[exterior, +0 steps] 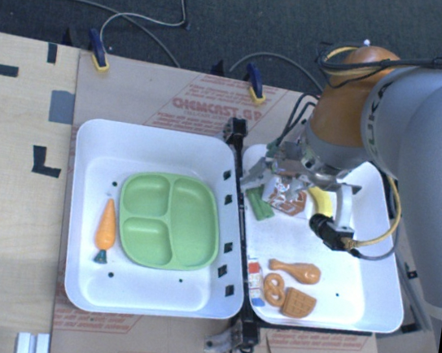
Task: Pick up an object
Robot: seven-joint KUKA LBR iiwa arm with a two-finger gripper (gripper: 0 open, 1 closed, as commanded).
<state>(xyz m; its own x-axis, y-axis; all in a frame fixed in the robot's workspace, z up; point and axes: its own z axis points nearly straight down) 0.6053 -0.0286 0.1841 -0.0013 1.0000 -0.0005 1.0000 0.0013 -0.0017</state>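
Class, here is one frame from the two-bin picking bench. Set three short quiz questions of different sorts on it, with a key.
1. True or false: the green divided plate lies in the right bin.
2. Which item lies beside the plate in the left bin? A) pretzel B) carrot C) waffle
3. Fill in: the gripper hangs over the ____ bin.

Key:
1. False; it lies in the left bin.
2. B, the toy carrot. The pretzel and waffle lie in the right bin, near the drumstick.
3. Right.
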